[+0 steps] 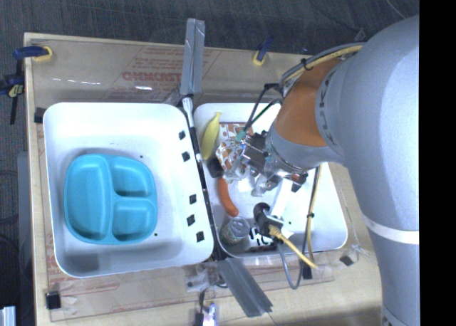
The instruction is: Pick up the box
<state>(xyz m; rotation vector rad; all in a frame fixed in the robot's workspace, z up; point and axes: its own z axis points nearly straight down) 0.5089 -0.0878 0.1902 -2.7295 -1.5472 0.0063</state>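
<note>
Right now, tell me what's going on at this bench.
The grey arm reaches in from the right and its gripper is down in the right bin, over the patterned box. Whether it has hold of the box cannot be told. A banana and a carrot lie beside the box. The left bin holds a blue divided tray.

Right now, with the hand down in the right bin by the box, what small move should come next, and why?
Probably ease the hand a little toward the box and center over it. The box lies between the banana and the carrot, partly hidden by the wrist, so a grasp cannot be confirmed.
</note>
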